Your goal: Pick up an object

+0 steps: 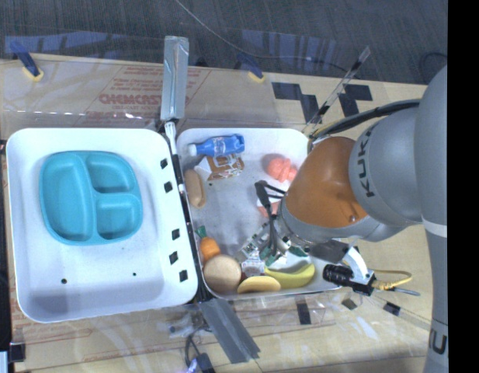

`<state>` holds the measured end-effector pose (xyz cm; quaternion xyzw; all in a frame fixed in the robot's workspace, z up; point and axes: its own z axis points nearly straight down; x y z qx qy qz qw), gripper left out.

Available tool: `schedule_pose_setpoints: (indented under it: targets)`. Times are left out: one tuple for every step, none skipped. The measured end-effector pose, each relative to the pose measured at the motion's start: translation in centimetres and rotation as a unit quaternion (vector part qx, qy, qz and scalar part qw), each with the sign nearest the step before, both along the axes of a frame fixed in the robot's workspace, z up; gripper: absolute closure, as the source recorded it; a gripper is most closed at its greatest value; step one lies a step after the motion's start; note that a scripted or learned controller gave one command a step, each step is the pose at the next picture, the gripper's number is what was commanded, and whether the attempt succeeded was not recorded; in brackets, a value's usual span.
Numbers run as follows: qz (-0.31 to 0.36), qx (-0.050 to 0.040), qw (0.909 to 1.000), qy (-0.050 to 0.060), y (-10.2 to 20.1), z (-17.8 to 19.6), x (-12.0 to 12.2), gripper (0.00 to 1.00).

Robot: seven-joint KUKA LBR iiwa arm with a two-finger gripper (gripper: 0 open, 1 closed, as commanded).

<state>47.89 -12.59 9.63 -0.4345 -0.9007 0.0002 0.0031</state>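
Two white bins are set side by side on a wooden bench [107, 84] above dark carpet. A teal divided tray [90, 196] is held in the left bin [37, 286]. In the right bin [247, 142] a blue bottle [221, 144], pink item [279, 167], orange ball [209, 248], tan ball [222, 273] and bananas [279, 277] are seen. The gripper [264, 247] is lowered just beside the bananas; how its grasp stands cannot be told.

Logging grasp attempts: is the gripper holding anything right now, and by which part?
Cannot be told. The gripper is down in the right bin, among the banana and small clutter, but nothing is clearly seen between its fingers.
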Motion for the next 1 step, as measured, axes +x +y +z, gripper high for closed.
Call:
schedule_pose_setpoints:
  targets:
    - [-0.102, -0.0012, 0.9947, -0.006, 4.95, 17.09, -0.02, 1.0]
